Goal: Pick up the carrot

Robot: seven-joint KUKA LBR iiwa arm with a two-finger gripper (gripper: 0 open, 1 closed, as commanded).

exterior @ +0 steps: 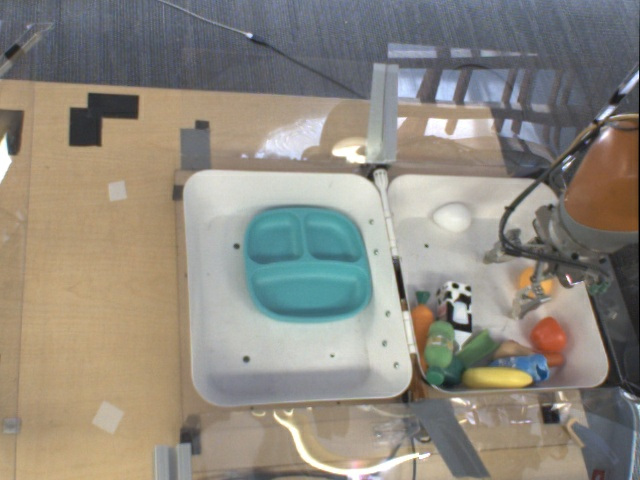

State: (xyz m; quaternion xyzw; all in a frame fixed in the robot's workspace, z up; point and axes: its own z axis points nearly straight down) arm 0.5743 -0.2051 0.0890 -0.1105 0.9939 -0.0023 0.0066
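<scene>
Carrot point(422, 324) lies at right bin's point(470, 190) left wall, crowded by green toys; arm's jaws (state indiscernible) sit well right, so approach from above, aligned along wall.

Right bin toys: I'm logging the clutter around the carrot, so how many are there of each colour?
Orange or red: 2, the carrot and a tomato
Green: 2, a bottle and a pepper
Yellow: 1, a banana
Blue: 1, a toy beside the banana
Black and white: 1, a cow
White: 1, an egg
Total: 8
</scene>
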